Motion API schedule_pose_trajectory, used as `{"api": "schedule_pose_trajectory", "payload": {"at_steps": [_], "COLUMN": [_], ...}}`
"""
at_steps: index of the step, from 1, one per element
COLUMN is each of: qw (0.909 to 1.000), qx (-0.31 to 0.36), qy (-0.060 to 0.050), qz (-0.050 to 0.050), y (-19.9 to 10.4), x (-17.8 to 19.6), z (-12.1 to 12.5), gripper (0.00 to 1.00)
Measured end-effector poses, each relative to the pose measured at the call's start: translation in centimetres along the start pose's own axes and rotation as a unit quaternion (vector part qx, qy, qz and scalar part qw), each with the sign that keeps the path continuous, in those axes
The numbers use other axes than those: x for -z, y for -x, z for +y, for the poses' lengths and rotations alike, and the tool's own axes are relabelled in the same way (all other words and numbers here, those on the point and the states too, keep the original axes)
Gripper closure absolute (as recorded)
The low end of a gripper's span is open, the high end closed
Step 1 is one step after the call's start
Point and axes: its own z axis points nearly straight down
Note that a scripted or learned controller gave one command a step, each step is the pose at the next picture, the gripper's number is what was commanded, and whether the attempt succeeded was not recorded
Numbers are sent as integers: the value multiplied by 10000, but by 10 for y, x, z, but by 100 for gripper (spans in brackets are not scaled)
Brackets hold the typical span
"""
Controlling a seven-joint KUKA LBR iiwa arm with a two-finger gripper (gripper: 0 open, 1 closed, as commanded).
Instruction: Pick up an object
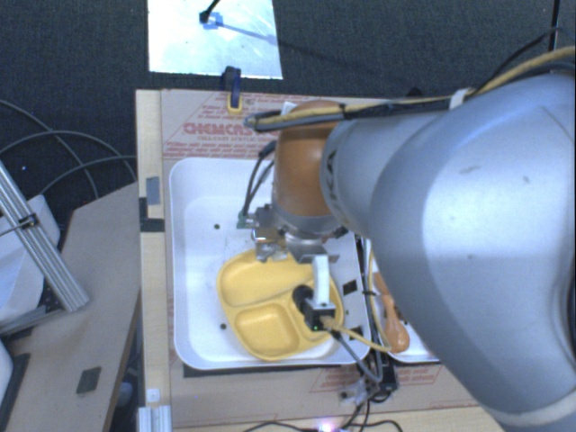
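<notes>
A yellow plastic tray (256,309) with two compartments lies in the front part of the left white bin (193,241). My gripper (286,257) hangs low over the tray's far right edge, right at its rim. The wrist and the orange band above it hide the point of contact, so I cannot make out whether anything is held. An orange-brown utensil with a pale handle (392,318) lies in the right bin, mostly hidden by the arm.
The grey arm covers most of the right bin and the right side of the view. A clamp (232,88) sits at the back of the cardboard sheet behind the bins. The left bin's back and left floor is bare white.
</notes>
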Motion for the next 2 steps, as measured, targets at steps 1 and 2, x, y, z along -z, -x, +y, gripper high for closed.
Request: {"api": "schedule_pose_trajectory", "payload": {"at_steps": [1,2], "qw": [9998,9999], "qx": [17,21], "qy": [184,158], "qz": [44,45], "y": [-26,-14], "x": [-35,105], "z": [-64,5], "gripper": [100,100]}}
